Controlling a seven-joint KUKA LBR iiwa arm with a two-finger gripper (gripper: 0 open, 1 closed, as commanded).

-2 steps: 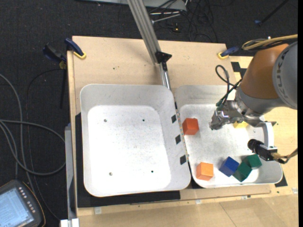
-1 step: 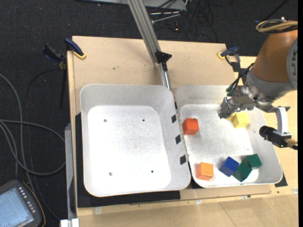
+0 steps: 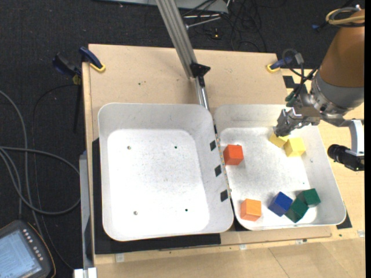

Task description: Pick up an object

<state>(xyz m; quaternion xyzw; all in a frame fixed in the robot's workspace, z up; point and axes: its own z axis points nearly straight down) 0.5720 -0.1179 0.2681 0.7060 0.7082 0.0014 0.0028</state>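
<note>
In the right bin [image 3: 331, 181] lie several blocks. Two yellow blocks sit at its far right: one [image 3: 295, 147] in plain sight, the other [image 3: 277, 139] partly hidden under my gripper [image 3: 287, 125], which hangs right over it at the bin's back right. A red-orange cube [image 3: 233, 154] rests near the bin's left wall. Along the front edge are an orange cube [image 3: 250, 209], a blue cube [image 3: 282, 203] and two green blocks [image 3: 311, 197] [image 3: 298, 210] packed close together.
The left bin [image 3: 105, 155] stands beside the right one, their rims touching. A slanted metal pole [image 3: 177, 30] rises from behind the bins. Clamps [image 3: 91, 59] hold the board's back corners. Cables lie on the dark floor at left.
</note>
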